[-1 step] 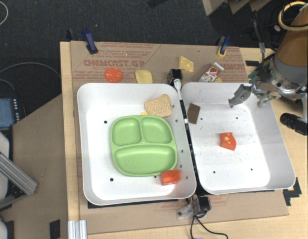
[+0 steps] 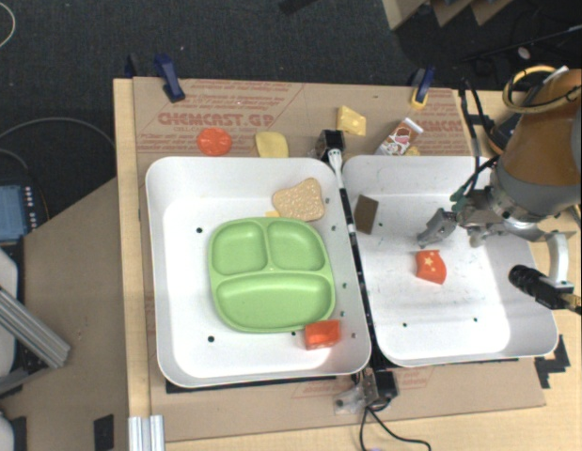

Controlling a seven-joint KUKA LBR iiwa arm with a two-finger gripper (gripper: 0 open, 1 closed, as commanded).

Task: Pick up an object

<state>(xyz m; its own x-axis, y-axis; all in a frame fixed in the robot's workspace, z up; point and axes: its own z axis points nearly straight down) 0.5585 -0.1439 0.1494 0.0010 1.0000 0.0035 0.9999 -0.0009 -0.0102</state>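
Jaws: I can't make out from where I stand whether they are spread or pressed together; the gripper (image 2: pixel 439 228) hangs as a dark tangle of metal over the right bin (image 2: pixel 516 336), and nothing shows between them. Just below it, close but apart as far as I can judge, a small red-orange piece that looks like a toy strawberry (image 2: pixel 431 267) lies loose on the bin floor, the nearest thing to pick up. A brown block (image 2: pixel 366 214) leans near that bin's left wall, further from the tool.

Over in the left bin (image 2: pixel 168 252), a green divided plate (image 2: pixel 271 274) takes up the middle, with a slice of toy bread (image 2: pixel 300 198) at its upper edge and an orange block (image 2: pixel 322 334) wedged at its lower right corner. Those sit well apart from the arm (image 2: pixel 544 148), which reaches in from the right, so the strawberry seems the sensible target: it lies alone with open floor around it, giving the fingers room to close on either side.
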